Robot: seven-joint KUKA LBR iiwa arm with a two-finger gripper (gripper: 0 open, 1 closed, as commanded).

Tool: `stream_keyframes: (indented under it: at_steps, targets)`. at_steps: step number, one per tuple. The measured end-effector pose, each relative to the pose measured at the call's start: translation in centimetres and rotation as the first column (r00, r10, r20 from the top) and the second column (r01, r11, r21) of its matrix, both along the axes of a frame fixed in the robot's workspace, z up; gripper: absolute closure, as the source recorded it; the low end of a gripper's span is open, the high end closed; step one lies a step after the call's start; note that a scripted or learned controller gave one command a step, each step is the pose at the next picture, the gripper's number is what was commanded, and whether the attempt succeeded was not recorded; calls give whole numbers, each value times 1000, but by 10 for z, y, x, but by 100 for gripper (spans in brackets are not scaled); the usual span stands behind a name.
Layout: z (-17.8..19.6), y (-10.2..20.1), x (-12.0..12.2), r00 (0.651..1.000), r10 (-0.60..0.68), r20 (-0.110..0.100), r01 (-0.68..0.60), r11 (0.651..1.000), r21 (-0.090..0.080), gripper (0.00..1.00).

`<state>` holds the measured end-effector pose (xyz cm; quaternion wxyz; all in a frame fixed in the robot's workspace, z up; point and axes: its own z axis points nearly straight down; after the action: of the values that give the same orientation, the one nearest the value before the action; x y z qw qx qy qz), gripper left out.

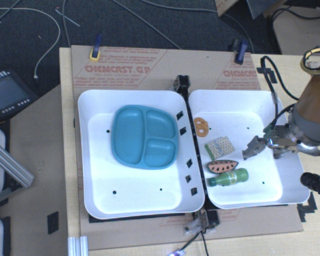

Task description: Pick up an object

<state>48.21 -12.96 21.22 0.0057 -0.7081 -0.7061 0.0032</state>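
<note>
Two-finger gripper [254, 146] over the right shallow white bin [266, 193], in the bin's right half. Fingers point toward 9 o'clock, tips dark grey. Nothing visible between them. Whether they stand open or closed: cannot tell, the tips overlap at this slant.

Candidates for picking, all at 9 o'clock from the gripper and apart from it, grouped along the bin's left side:
- Grey speckled flat block, sponge-like [220, 146], nearest to the tips, at 9 o'clock, bare white floor between.
- Watermelon-slice toy, red with dark seeds and green rind [223, 166], at about 8 o'clock from the tips, just below the speckled block.
- Green plastic bottle with white cap [228, 177], lying on its side, at 7 to 8 o'clock, touching or just beside the underside of the watermelon slice.
- Brown pretzel-shaped piece [201, 127], at 10 o'clock, farthest of the four, close to the bin's left wall.

Arm: grey wrist [304, 129] behind the gripper at 3 o'clock, orange band [313, 97] above it, black cable looping up toward 12 o'clock.

Left shallow white bin [96, 196], touching the right bin along a black-clipped divider: holds a light blue plastic plate with three compartments [145, 136], in the bin's upper centre, well apart from the gripper.

Both bins sit on a cardboard sheet with red print [122, 63], blue clamps at its top edge.
</note>
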Motion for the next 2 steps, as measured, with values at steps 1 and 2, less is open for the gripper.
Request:
stream_keyframes:
  at_steps: [1, 2]
  targets:
    - [5, 0, 3, 1000, 3, 11, -3, 1000, -2, 0]
    - [-58, -1, 3, 1000, 2, 4, -2, 1000, 0, 0]
